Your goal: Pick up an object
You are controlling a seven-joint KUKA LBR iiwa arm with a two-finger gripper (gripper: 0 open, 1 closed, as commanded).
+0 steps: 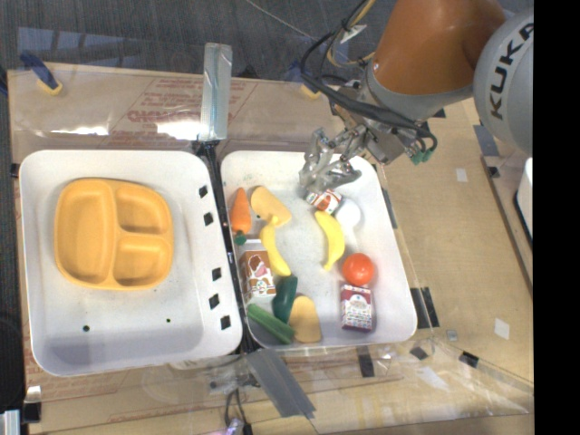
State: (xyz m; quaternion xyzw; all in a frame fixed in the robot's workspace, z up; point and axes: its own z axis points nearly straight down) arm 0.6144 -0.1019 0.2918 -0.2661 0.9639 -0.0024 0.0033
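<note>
Left bin (54,333): 1 yellow divided plate (113,234) with 3 compartments, lying toward 10 o'clock of the bin floor.

Right bin (399,288): carrot (240,212) at 9 o'clock; small printed carton (259,275) below it; green pieces (279,308) at 6 o'clock; yellow banana (330,237), curved, near centre; round orange-red tomato (359,268) (glossy) just beside it; dark red carton (358,308) at 5 o'clock.

Gripper (323,178): at 12 o'clock, over a small red-and-white item (328,201); finger state cannot be told.

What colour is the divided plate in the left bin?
Yellow-orange; the divided plate shows in the camera view.
</note>
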